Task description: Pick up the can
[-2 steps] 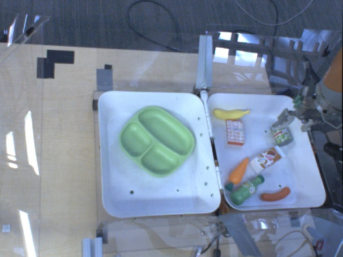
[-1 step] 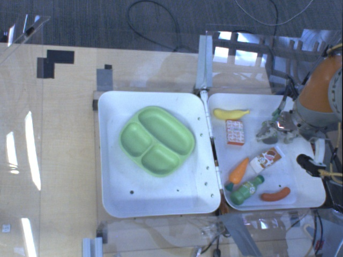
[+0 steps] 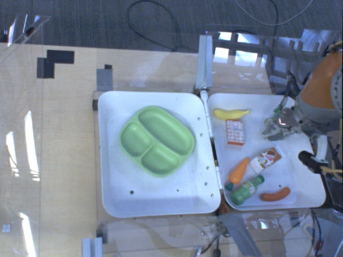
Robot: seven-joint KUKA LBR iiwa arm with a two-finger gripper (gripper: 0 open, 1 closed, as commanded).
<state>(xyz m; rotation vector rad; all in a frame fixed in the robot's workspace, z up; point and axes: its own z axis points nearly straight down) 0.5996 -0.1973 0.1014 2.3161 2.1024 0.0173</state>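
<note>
1. The can (image 3: pixel 235 131), as best I can judge, is the short red-and-white item lying in the right bin (image 3: pixel 316 199). It is just below the banana (image 3: pixel 230 112) and above the carrot (image 3: pixel 239 170). Its outline is blurred, so this naming is a judgement.
2. The hand (image 3: pixel 277 124) hangs over the right part of the same bin, well apart from the can. At this slant I cannot tell whether it is spread or pressed together, and nothing can be seen pinched in it.
3. The can will likely be stiff and unyielding under squeeze. If it is a toy or empty it will be light, with a smooth printed skin that may slip.
4. It seems to lie on its side, so it may roll if nudged on the curved wall.
5. The best hold is probably across its short width at mid-length, coming straight down.
6. The banana and the bin's left wall stand near and leave limited room. The white sauce bottle (image 3: pixel 265 160), green bottle (image 3: pixel 245 190) and sausage (image 3: pixel 275 194) lie lower down, out of the way.
</note>
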